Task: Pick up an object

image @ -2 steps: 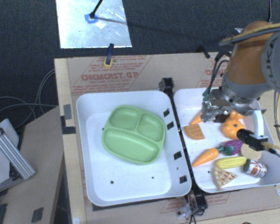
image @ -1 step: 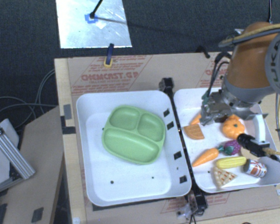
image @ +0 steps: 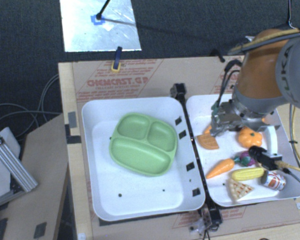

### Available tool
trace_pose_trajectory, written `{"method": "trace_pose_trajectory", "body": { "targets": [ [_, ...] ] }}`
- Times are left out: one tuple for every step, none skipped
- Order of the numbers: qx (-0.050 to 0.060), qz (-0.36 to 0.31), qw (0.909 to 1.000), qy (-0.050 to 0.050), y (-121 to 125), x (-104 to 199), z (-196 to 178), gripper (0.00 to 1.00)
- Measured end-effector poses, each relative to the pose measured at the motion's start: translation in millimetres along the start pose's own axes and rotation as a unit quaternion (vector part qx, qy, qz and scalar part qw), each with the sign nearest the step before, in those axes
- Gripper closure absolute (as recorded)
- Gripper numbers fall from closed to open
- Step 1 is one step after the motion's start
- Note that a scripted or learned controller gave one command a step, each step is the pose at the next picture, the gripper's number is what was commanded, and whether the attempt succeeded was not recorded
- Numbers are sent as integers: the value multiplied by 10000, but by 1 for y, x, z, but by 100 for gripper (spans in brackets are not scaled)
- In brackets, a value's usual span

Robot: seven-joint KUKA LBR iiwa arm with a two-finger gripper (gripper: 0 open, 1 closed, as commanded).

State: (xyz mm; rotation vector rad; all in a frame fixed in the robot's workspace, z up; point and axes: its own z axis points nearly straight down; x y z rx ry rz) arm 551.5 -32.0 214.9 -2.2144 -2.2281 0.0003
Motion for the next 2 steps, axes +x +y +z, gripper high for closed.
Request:
{"method": "trace_pose_trajectory", "body": {
  "targets": [
    [-1,26,10000,0,-4,-8,0,100],
    [-12,3,10000,2,4,0,-3,100]
  ]
}}
